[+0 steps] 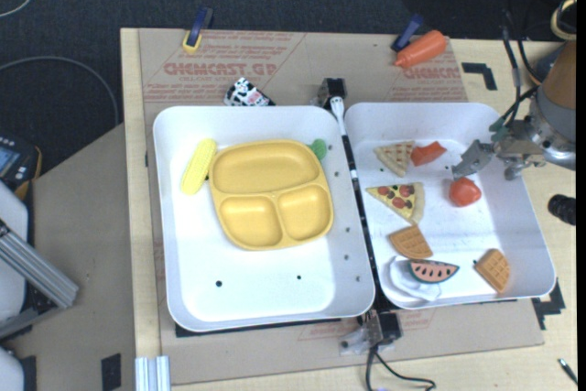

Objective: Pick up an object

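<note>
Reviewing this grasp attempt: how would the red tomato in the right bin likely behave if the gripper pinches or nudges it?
The tomato looks rounded and smooth, so it may roll or squirt out of a pinch. It seems toy-like, so probably light. The gripper sits just above it.

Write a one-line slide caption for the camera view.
Gripper hovers by a tomato in the right bin of toy food.

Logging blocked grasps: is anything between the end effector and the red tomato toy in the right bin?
Nothing visible does. The end effector hangs just above the red tomato toy, with bare white bin floor around it. The nearest items, a red piece and the pizza slice, lie off to its left.
</note>
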`<state>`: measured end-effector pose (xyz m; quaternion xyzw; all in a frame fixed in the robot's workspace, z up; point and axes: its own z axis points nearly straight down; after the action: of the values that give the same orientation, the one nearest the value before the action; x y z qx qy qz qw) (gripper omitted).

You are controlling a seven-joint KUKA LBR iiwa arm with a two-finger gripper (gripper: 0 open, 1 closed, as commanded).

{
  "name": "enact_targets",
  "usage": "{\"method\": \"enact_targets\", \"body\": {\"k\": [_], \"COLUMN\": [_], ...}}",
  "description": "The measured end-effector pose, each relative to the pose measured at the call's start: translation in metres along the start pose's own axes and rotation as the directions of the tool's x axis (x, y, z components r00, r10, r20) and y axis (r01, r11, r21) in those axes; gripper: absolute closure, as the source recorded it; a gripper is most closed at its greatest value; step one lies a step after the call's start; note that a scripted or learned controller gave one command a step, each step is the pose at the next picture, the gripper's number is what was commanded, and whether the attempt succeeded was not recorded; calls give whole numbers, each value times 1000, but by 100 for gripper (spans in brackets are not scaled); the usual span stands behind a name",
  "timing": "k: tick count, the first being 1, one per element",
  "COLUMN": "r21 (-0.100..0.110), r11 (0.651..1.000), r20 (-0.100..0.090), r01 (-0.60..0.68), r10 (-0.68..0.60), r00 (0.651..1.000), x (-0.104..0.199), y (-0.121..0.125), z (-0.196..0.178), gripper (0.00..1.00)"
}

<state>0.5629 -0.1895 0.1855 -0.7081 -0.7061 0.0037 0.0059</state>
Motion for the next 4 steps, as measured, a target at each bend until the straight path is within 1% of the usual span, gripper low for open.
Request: {"method": "enact_targets", "body": {"k": [1,2,3,4], "r21": [-14,-7,-7,-14], "r11": [1000,1000,1000,1000], "r20": [3,0,0,4], "r01": [3,2,3,2], "r10": [-3,-2,-3,-2], "r00": [1000,1000,1000,1000], "x": [0,1,2,1], "y": [3,-7,-7,-6], "z": [-7,44,98,84], "gripper": [0,0,0,100]}}
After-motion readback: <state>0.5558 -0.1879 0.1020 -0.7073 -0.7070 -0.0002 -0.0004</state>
